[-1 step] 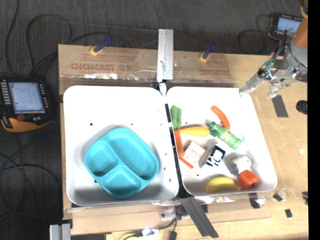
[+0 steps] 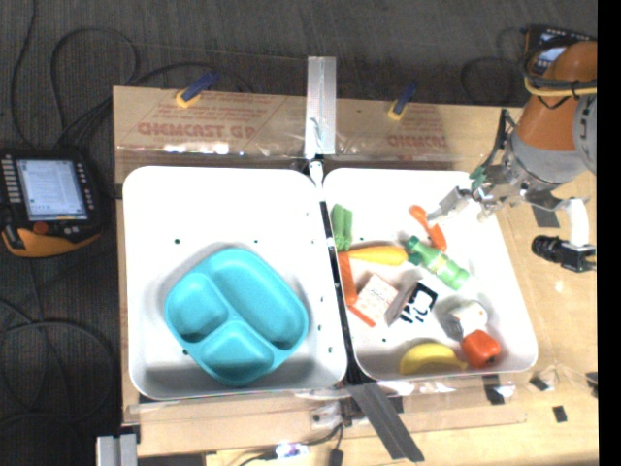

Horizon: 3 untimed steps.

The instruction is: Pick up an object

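Note:
My gripper (image 2: 465, 206) hangs over the far right part of the right bin (image 2: 519, 299). Its fingers (image 2: 449, 202) stand open with nothing between them. Just left of and below it lies a small orange carrot (image 2: 428, 227). Nearer the bin's middle are a green bottle (image 2: 439, 263) and a yellow corn-like piece (image 2: 379, 254). A green vegetable (image 2: 341, 223) and an orange stick (image 2: 346, 276) lie along the left wall. A small pale box (image 2: 376, 299) and a black-and-white card (image 2: 418, 305) lie mid-bin. At the front are a white cup (image 2: 467, 315), a red-orange piece (image 2: 481, 347) and a yellow banana (image 2: 432, 358).
The left bin (image 2: 155, 202) holds a teal divided plate (image 2: 236, 314). A handheld control pendant (image 2: 49, 200) lies on the floor to the left. Brown board with clamps (image 2: 199, 87) runs behind both bins.

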Tool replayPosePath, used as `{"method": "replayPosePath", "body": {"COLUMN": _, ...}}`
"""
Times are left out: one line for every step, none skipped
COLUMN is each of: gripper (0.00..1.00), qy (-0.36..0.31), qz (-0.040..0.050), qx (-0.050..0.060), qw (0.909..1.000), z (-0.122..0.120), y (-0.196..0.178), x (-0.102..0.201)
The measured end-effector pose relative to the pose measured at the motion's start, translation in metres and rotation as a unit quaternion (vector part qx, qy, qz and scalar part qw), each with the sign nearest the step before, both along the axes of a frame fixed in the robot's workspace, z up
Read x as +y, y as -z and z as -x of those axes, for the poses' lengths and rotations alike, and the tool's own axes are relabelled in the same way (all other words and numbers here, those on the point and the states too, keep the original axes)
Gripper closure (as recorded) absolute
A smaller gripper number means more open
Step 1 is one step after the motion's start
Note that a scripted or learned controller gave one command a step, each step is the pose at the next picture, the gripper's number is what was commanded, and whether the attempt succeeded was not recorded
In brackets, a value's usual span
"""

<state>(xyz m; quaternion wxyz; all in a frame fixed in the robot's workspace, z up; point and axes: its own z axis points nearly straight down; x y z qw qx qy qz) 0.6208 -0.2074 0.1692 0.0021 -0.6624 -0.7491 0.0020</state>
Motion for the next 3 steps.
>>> {"method": "replayPosePath", "body": {"gripper": 0.0, "qy": -0.046, "qz": -0.0001, "qx": -0.002, "qw": 0.9989, "z": 0.01, "y": 0.078, "x": 0.023}}
{"method": "replayPosePath", "body": {"gripper": 1.0, "qy": -0.047, "qz": -0.0023, "qx": -0.002, "qw": 0.9989, "z": 0.008, "y": 0.073, "x": 0.024}}
{"method": "replayPosePath", "body": {"gripper": 1.0, "qy": -0.052, "qz": -0.0008, "qx": -0.003, "qw": 0.9986, "z": 0.014, "y": -0.014, "x": 0.062}}
